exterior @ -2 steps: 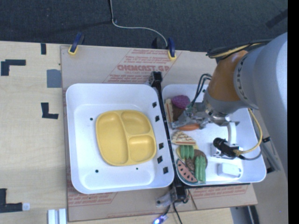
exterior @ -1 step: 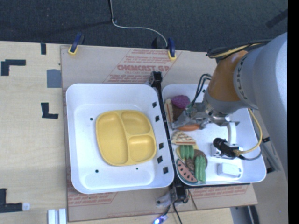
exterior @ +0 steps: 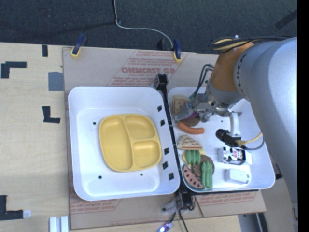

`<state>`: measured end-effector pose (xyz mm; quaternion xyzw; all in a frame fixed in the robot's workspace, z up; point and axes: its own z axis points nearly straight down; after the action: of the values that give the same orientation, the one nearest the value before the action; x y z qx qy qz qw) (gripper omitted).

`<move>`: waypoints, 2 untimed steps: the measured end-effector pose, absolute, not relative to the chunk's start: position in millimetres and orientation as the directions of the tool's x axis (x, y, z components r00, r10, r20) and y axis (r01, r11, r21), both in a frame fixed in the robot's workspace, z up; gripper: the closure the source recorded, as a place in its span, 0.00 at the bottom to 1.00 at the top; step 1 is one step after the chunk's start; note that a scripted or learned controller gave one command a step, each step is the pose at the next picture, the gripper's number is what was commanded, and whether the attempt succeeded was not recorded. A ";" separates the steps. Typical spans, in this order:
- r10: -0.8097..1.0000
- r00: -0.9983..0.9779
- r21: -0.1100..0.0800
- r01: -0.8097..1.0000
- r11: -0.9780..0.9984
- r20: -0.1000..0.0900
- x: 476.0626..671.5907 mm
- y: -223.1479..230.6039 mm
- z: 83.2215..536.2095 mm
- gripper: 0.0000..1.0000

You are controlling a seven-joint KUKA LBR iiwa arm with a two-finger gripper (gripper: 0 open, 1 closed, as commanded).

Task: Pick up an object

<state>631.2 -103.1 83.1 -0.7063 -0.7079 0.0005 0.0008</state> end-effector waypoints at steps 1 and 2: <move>1.000 -0.001 -0.001 1.000 0.001 -0.003 630.4 -105.0 94.8 1.00; 1.000 0.000 -0.001 1.000 0.000 -0.008 629.7 -108.0 94.3 0.00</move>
<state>629.7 -108.0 94.3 -0.7071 -0.7071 0.0035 -0.0024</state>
